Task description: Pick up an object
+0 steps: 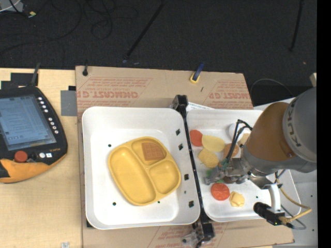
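— Camera view: where's the gripper (216, 175)?
— Right of centre, low in the right white bin (207, 123), beside a round red plastic tomato (220, 191). Its state I cannot tell.

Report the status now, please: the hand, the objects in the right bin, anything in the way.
Hand low in right bin, among the food pieces. No piece seen held. Red piece and yellow piece lie beside it. Arm covers part of bin.
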{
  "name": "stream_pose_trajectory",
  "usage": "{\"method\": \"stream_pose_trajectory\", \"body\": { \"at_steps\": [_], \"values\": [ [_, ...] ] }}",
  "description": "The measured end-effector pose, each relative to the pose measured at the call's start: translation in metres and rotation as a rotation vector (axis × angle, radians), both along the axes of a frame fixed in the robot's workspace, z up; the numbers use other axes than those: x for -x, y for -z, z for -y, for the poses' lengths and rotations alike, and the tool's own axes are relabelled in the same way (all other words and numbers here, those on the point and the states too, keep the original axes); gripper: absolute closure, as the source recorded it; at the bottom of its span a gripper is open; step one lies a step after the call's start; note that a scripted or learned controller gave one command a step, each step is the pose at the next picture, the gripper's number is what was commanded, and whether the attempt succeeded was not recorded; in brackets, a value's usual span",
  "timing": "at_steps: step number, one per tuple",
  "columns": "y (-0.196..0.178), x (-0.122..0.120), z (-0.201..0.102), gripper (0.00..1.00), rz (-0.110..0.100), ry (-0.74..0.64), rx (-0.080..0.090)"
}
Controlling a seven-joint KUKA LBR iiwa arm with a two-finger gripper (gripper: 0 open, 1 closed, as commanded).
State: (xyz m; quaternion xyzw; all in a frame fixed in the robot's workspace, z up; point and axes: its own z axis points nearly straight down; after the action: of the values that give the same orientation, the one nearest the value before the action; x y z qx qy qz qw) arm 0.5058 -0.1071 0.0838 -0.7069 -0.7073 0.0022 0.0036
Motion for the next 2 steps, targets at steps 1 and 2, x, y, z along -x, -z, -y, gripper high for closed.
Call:
{"method": "stream_pose_trajectory", "body": {
  "at_steps": [1, 2],
  "values": [
    [-0.008, 0.000, 0.002, 1.00, -0.004, 0.008, -0.001],
    [-0.047, 0.001, 0.008, 1.00, 0.003, 0.009, 0.001]
  ]
}}
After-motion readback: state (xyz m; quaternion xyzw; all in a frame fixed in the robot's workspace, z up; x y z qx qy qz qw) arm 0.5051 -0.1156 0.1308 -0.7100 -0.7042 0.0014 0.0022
